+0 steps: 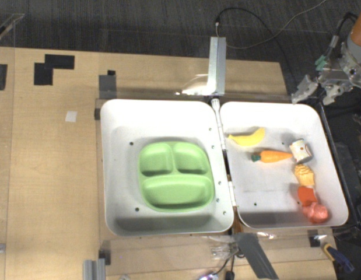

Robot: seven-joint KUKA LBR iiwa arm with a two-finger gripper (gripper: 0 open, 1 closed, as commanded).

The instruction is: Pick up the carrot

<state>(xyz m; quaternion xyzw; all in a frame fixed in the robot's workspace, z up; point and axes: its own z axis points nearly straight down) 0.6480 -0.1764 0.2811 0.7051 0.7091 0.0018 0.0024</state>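
Note:
The carrot (273,156) lies in the right bin (267,191), orange with its green top pointing left, just below a yellow banana (248,137). My gripper (316,92) hangs above the bin's far right corner, up and to the right of the carrot and well apart from it. Its two fingers are spread open with nothing between them.
A white cylindrical item (301,150) lies right beside the carrot's tip. Below it along the right wall sit a yellow-orange piece (304,175), a red piece (307,195) and a pinkish-red one (316,213). The left bin (119,156) holds a green compartment tray (175,175).

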